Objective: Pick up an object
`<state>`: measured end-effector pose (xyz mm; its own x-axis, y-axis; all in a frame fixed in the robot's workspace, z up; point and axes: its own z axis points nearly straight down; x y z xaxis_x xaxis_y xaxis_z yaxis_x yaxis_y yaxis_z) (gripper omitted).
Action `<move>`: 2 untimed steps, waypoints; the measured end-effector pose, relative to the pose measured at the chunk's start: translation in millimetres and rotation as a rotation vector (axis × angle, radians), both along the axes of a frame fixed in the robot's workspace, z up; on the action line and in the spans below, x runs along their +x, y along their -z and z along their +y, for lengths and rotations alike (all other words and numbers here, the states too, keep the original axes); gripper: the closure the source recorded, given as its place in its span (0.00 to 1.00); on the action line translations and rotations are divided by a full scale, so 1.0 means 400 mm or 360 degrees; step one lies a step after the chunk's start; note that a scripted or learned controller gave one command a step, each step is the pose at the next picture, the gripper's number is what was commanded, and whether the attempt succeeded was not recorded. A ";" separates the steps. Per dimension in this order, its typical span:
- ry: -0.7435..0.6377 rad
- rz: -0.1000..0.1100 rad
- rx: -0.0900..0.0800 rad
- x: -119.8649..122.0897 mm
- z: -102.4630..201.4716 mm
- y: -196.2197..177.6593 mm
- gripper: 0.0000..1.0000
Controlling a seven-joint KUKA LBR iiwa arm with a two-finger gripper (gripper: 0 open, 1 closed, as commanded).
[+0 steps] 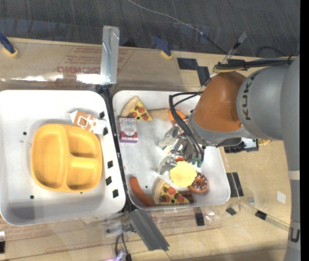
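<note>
In the right bin (143, 99), the gripper (171, 151) (grip state unclear) hovers beside the yellow disc (183, 174).

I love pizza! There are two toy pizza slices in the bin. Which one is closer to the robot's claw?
The toy pizza slice at the right bin's near edge, beside the yellow disc. The gripper hangs just above it; the other slice sits at the far corner.

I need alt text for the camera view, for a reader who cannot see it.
A grey and orange robot arm lowers its gripper into the right bin, above a yellow disc among toy pizza slices, a sausage and a small carton. The left bin holds a yellow divided tray.
</note>
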<state>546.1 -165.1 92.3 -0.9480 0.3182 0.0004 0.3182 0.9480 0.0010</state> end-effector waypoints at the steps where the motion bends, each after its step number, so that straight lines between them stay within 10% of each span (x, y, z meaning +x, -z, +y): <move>1: -0.0131 -0.0005 -0.0002 0.215 0.004 -0.002 0.00; 2: 0.0152 0.0003 -0.0001 0.000 0.031 0.001 0.00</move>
<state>546.0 -152.7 91.8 -0.9133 0.4072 0.0020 0.4072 0.9133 -0.0003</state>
